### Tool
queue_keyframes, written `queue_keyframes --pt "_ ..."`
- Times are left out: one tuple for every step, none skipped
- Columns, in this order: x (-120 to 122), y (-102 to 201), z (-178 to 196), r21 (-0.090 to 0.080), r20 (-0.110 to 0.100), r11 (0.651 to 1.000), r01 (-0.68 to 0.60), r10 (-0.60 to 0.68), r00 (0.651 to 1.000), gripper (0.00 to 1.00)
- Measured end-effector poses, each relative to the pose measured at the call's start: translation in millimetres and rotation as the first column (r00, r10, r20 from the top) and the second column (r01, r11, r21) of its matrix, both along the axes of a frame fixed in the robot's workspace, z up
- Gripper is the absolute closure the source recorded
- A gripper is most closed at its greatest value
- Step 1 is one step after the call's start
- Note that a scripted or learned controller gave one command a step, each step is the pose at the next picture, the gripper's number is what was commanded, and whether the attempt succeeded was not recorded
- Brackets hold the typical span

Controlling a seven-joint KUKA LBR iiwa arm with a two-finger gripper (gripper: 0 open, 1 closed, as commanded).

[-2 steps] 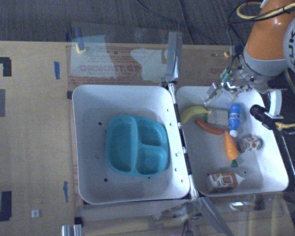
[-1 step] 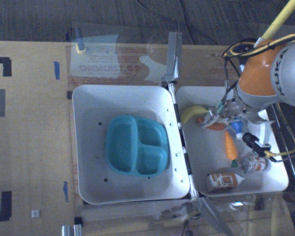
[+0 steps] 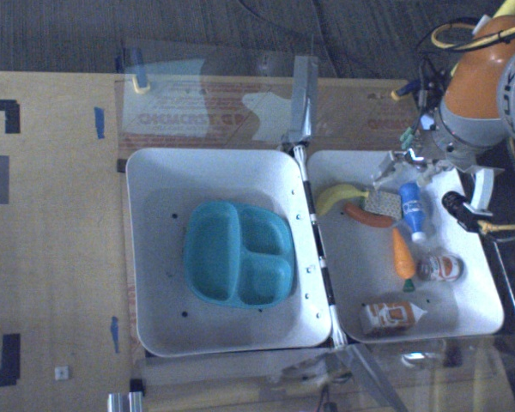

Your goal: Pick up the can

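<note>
The can (image 3: 439, 268), small and silvery with a red and white label, lies on its side near the right wall of the right bin (image 3: 472, 316). My gripper (image 3: 408, 163) hangs over the back of that bin, above the top end of a blue bottle (image 3: 412, 211). It is well behind the can and not touching it. Nothing shows as held. The grey arm with its orange band (image 3: 481, 75) comes in from the upper right.
An orange carrot (image 3: 402, 257) lies just left of the can. A banana (image 3: 338, 197), a sausage (image 3: 369, 218) and a grey speckled square (image 3: 382, 202) lie at the back left. An orange-brown carton (image 3: 390, 316) lies at the front. The left bin (image 3: 154, 187) holds a teal divided plate (image 3: 239, 252).
</note>
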State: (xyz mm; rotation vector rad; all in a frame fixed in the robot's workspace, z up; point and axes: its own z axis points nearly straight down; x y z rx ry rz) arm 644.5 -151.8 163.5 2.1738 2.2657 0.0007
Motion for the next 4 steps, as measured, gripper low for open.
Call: queue_keyframes --pt "27 -10 -71 0.001 0.011 0.999 -0.04 0.04 0.999 0.0" --pt "-24 2 -77 0.0 0.003 0.995 -0.098 0.098 0.995 0.0" --pt "-64 -16 -77 0.002 0.002 0.994 0.111 -0.111 0.994 0.0" --pt "-27 2 -77 0.0 0.004 0.997 0.073 -0.073 0.997 0.0"
